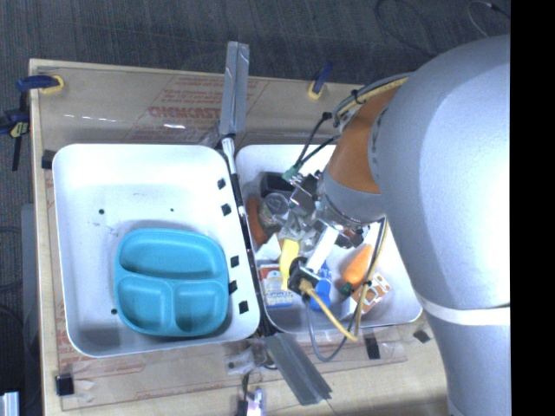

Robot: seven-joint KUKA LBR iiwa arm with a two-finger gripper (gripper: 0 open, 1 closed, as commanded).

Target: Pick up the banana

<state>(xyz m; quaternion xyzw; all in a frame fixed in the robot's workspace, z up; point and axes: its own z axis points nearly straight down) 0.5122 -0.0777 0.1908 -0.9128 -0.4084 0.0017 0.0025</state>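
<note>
You get just a yellow sliver of the banana (288,254); the arm (451,172) covers much of the right bin (267,156).

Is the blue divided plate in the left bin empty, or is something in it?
Empty: all three compartments of the blue plate show bare blue surface.

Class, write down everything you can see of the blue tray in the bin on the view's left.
The blue tray is a light blue rounded rectangle, seemingly smooth moulded plastic. Ridges split it into three compartments: a wide one on the far side, two smaller ones nearer. It lies flat, open side up, on the floor of the white bin on the view's left, in its near half, close to the wall beside the other bin. Only the bin seems to touch it.
</note>
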